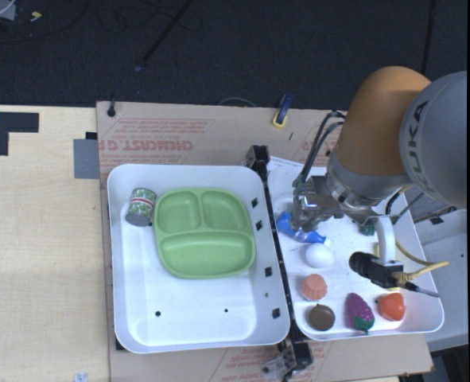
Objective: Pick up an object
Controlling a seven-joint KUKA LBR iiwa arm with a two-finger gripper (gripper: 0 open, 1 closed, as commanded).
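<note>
My gripper (304, 215) is down in the right bin (429, 313), right over a blue object (292, 228) near the bin's left wall. Just in front of it lies a white egg-shaped object (319, 255). Further forward are a pink round item (314, 286), a brown round item (322, 317), a purple grape-like piece (359, 310) and an orange-red item (391, 305). The blue object lies partly under the gripper, and I cannot see whether it sits between the fingers.
The left bin (139, 317) holds a green divided plate (204, 233) and a small can (141, 206) lying at its back left corner. A black divider (268, 237) runs between the bins. Cardboard lies under both bins.
</note>
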